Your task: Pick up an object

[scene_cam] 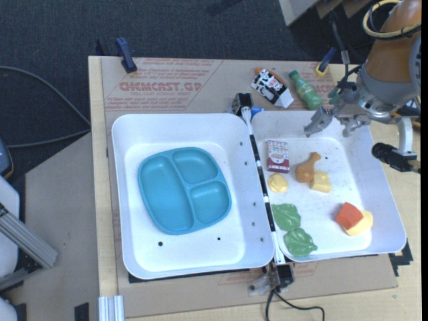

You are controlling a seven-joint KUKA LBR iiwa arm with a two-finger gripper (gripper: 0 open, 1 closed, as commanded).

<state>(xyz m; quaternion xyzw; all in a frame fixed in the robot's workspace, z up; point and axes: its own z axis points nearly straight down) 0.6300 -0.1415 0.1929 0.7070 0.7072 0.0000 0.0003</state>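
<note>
Left bin (127, 139) carries the blue divided plate (185, 189), with bare white floor all round it. Right bin (381, 179) has the toys: red-and-white carton (277, 155), orange-and-yellow block (352, 219), green leaves (292, 229), brown drumstick (307, 168). End effector (336, 121) hangs over the right bin's far edge, fingers spread wide, gripping nothing, with open floor beneath.

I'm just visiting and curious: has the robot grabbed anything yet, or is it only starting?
Nothing looks picked up yet. The toys, such as the drumstick, carton and green leaf, lie in the right bin. In hand: the gripper hangs over that bin's far edge, open, nothing between its jaws. Left: coming down, closing on a toy, lifting it.
</note>
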